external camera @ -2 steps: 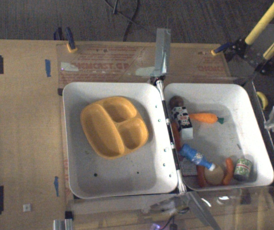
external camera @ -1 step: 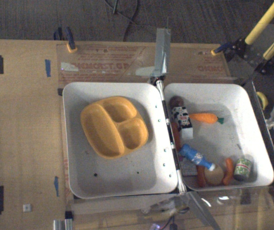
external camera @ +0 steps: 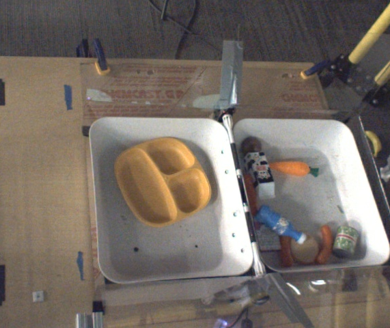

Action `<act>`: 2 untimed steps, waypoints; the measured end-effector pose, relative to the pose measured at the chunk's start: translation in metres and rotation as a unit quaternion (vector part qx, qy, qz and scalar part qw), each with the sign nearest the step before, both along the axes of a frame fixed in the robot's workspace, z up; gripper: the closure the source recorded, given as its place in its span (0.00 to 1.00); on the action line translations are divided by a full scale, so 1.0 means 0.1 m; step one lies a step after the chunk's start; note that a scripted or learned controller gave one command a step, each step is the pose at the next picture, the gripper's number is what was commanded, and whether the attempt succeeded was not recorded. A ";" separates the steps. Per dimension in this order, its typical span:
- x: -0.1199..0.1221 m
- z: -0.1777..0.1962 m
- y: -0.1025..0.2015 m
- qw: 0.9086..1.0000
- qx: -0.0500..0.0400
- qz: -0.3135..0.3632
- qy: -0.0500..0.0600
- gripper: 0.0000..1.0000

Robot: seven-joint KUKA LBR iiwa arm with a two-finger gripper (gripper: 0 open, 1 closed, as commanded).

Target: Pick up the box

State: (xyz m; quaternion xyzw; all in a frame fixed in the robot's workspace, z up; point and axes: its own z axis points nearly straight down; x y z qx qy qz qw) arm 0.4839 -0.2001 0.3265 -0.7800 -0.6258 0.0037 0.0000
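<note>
1. The bench (external camera: 31,183) is a tan board carrying two shallow white bins side by side, their inner rims touching along the middle.
2. The left bin (external camera: 106,251) holds one thing: a yellow divided plate (external camera: 162,180) with three compartments, lying flat toward the bin's upper half.
3. The right bin (external camera: 358,176) holds a scatter of small items, most of them crowded along its left wall and lower edge.
4. The box (external camera: 259,171), a small carton with a black-and-white cow pattern, lies against the right bin's left wall in the upper part, just beside the carrot.
5. The toy carrot (external camera: 292,169) lies flat, its green top pointing right, near the bin's middle.
6. A blue bottle (external camera: 277,223) lies tilted by the left wall, lower down.
7. Along the lower edge sit orange-red sausage-like pieces (external camera: 326,243) and a round tan item; the view is too soft to name them surely.
8. A small green-labelled can (external camera: 346,239) stands in the lower right corner.
</note>
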 end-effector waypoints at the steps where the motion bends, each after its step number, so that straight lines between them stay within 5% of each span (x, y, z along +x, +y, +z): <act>1: 0.00 0.00 0.00 1.000 0.000 0.000 0.000 0.00; 2: 0.07 -0.13 0.09 1.000 0.003 0.025 -0.001 0.00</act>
